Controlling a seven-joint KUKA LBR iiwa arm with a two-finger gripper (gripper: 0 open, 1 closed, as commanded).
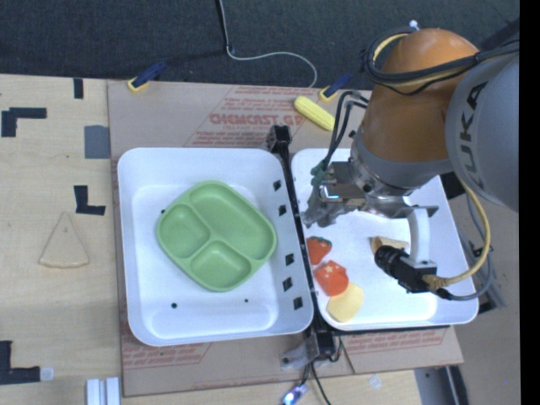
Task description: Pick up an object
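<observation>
Grey pincer [319, 211] low over right bin [447, 226], above red toy [318, 249]

Bright, even overhead light; sharp view, soft shadows.

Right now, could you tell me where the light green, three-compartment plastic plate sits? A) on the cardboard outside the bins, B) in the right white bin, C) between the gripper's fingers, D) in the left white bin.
D: the light green three-compartment plate lies flat in the left white bin, while the gripper is over the right white bin.
</observation>
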